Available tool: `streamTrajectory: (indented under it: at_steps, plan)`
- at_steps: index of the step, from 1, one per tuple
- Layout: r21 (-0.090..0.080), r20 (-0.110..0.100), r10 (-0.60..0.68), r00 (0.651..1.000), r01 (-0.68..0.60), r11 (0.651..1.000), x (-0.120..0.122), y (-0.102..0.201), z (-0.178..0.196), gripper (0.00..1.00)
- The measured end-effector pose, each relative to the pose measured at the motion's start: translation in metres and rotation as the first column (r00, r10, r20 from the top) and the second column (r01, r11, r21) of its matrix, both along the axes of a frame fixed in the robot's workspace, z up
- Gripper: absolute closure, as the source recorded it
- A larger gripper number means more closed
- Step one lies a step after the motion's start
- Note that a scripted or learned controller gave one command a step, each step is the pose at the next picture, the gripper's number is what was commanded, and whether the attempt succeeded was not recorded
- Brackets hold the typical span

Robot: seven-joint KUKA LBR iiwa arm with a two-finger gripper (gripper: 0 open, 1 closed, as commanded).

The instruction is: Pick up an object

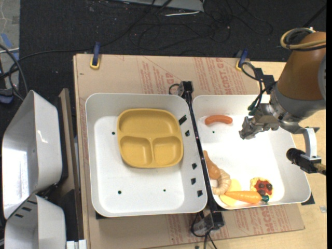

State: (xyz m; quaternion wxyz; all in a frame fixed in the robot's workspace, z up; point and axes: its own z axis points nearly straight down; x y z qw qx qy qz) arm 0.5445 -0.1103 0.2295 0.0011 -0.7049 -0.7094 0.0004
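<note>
Nearest me, along the right bin's (290,154) front edge, lie a carrot (243,195), a shrimp-like piece (218,178) and a small pizza slice (261,186). Near its back edge I see a sausage (218,120). I have the gripper (250,128) hanging above bare floor just beside that sausage, holding nothing; I cannot tell how its fingers stand. Every step of the pick is left. A yellow divided plate (150,137) fills the left bin's (104,191) middle.

This is a robotics lab or test workshop. A plain brown cardboard sheet (155,69) printed with red lettering covers the bench, held by yellow and blue spring clamps (95,62). Loose black cables (129,30) trail over dark speckled carpet (46,19).
</note>
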Motion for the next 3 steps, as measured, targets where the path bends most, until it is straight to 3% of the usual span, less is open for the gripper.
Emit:
streamTrajectory:
  at_steps: [2,3]
  plan:
    - [0.001,0.001,0.001,1.0,-0.001,1.0,-0.023,0.096,0.017,1.0]
    - [-0.001,0.001,-0.001,1.0,0.001,1.0,-0.028,0.148,0.003,1.0]
